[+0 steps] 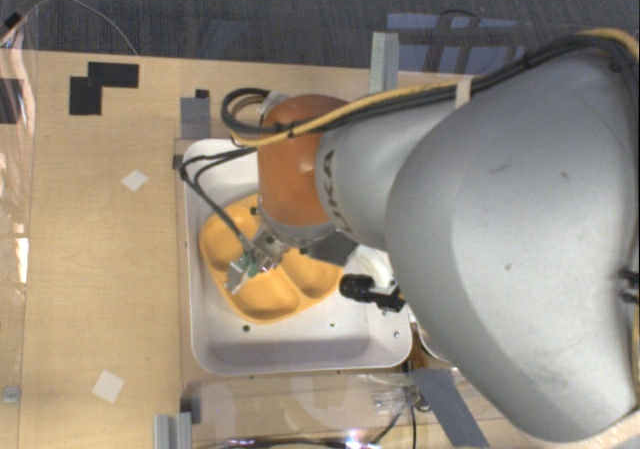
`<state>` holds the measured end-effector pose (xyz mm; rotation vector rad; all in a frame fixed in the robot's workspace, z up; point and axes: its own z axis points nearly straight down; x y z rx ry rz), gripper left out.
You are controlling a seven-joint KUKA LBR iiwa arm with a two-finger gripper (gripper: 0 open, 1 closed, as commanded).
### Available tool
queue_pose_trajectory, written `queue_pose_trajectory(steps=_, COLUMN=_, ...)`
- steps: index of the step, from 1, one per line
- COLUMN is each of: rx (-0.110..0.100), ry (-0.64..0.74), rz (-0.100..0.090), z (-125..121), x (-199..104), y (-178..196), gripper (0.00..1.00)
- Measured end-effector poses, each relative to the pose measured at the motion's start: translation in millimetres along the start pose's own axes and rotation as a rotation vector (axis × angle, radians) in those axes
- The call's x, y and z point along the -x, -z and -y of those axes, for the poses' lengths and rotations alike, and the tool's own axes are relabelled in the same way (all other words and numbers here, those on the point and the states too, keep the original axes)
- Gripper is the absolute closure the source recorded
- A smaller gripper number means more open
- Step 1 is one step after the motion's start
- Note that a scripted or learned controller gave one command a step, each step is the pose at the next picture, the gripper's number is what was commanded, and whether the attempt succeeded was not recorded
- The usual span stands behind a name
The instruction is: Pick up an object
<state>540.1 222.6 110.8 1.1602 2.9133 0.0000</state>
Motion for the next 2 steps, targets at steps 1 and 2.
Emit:
queue_pose_trajectory(steps=1, rx=0.002, ry=0.05, rz=-0.003, z=38.0, x=99.6, y=3.5, gripper=0.0)
queue_pose_trajectory(steps=2, rx=0.002, ry=0.011, rz=-0.003, z=109.3, x=47.4, y=23.9, gripper=0.0)
